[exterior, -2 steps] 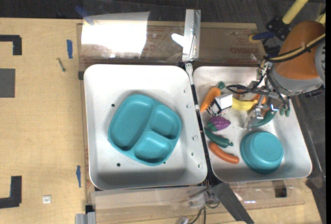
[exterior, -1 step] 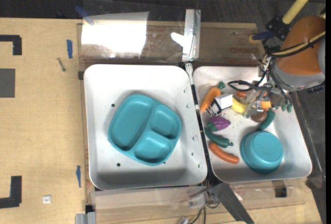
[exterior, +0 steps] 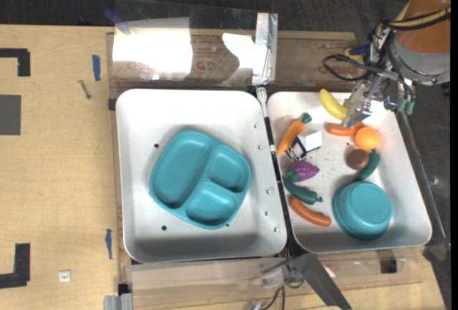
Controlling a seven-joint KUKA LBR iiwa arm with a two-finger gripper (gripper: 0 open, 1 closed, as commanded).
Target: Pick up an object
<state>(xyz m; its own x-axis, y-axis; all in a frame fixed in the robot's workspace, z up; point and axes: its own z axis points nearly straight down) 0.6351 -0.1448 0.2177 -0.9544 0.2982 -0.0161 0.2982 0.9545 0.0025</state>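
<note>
Nearest the lens, at the lower edge, the left bin (exterior: pixel 136 230) is the largest thing here, a shallow white tray holding a teal divided plate (exterior: pixel 200 178) with three compartments, lying slightly tilted across the middle of the bin. Beside it, touching along a shared rim, the right bin (exterior: pixel 418 223) carries the smaller toys. A teal bowl (exterior: pixel 363 210) sits in its near right part. The grey arm (exterior: pixel 424 22), with its orange band, comes in from the upper right, and its gripper (exterior: pixel 356 112) hangs over the far side of the right bin, just beside a yellow banana (exterior: pixel 330 104); whether the jaws are open or closed cannot be told, and nothing can be seen held between them. Below the gripper lie a small orange carrot (exterior: pixel 339 130) and an orange ball (exterior: pixel 366 138), with a brown round piece (exterior: pixel 357 158) and a green curved piece (exterior: pixel 371 166) just under the ball. Toward the left of this bin are a larger carrot (exterior: pixel 290 137), a small white and black block (exterior: pixel 309 143), purple grapes (exterior: pixel 303 171), a dark green vegetable (exterior: pixel 303 194) and an orange sausage-shaped piece (exterior: pixel 310 212). No writing is legible.
</note>
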